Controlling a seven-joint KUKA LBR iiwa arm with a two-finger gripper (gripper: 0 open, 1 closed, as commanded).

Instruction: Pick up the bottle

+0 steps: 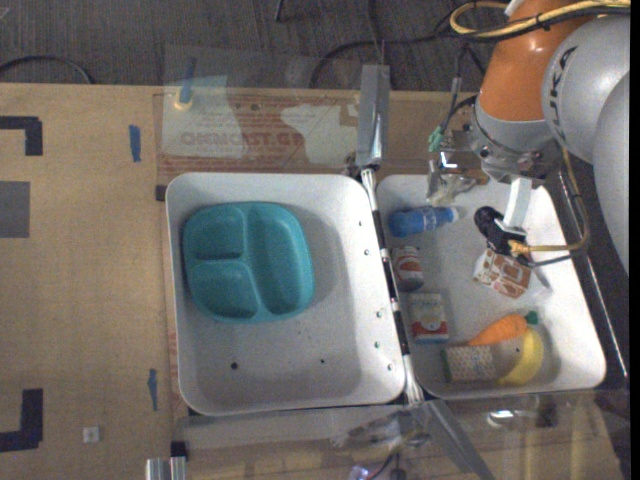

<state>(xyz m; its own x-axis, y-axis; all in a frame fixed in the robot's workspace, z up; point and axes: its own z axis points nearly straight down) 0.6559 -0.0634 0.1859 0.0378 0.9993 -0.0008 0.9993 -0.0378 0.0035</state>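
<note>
The bottle (420,219) is blue with a pale cap end pointing right. It lies on its side at the back left of the right bin (570,298), close to the divider. My gripper (441,180) hangs just above and behind the bottle's cap end, near the bin's back wall. The bottle rests on the bin floor, and nothing is held in the gripper.
A small can (407,266) and a red-and-white carton (430,316) lie in front of the bottle. A printed packet (500,274), a carrot (503,329), a banana (527,359) and a tan block (469,362) fill the right bin's front. A teal divided plate (247,259) sits in the left bin (290,368).
</note>
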